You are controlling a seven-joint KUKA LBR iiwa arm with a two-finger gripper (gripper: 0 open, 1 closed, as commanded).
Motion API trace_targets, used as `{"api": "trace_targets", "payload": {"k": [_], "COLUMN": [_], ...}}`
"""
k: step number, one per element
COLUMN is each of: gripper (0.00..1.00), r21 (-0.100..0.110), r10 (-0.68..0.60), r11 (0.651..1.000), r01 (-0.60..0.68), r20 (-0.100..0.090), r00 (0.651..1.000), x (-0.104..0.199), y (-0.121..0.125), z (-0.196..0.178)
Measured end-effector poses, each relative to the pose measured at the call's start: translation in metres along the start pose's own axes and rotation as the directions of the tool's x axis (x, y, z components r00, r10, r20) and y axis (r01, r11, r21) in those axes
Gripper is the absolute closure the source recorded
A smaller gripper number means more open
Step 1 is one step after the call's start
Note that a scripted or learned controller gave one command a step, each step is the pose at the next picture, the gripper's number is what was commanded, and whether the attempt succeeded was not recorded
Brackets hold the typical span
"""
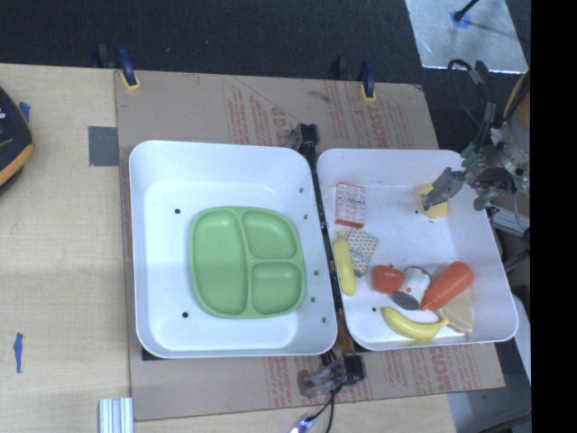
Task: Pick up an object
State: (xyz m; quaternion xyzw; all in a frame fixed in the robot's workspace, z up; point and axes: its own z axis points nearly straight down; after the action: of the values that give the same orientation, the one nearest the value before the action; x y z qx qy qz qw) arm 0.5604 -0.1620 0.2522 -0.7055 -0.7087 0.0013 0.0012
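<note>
Green plate point(245, 262), white bins point(153, 332)

Faint red lettering runs along the cardboard sheet point(270, 106) around the left bin point(144, 242), too blurred to read. The red-and-white packet point(350, 204), right of that bin, bears unreadable print.

A small yellow block point(435, 207) lies at the right bin's point(397, 165) far side.

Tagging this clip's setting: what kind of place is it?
Probably a robot lab's grasping testbed, not a kitchen: two white bins on clamped cardboard, toy food such as a plastic banana, and a green divided plate.
</note>
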Motion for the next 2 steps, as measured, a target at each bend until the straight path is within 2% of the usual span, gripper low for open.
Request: {"api": "trace_targets", "payload": {"k": [1, 2], "gripper": [0.00, 0.00], "r21": [0.001, 0.000], "r10": [-0.001, 0.000], "r11": [1.000, 1.000], "r01": [0.001, 0.000], "r20": [0.000, 0.001], "r00": [1.000, 1.000], "x": [0.050, 0.064], "y": [-0.052, -0.057], "z": [0.062, 0.161]}}
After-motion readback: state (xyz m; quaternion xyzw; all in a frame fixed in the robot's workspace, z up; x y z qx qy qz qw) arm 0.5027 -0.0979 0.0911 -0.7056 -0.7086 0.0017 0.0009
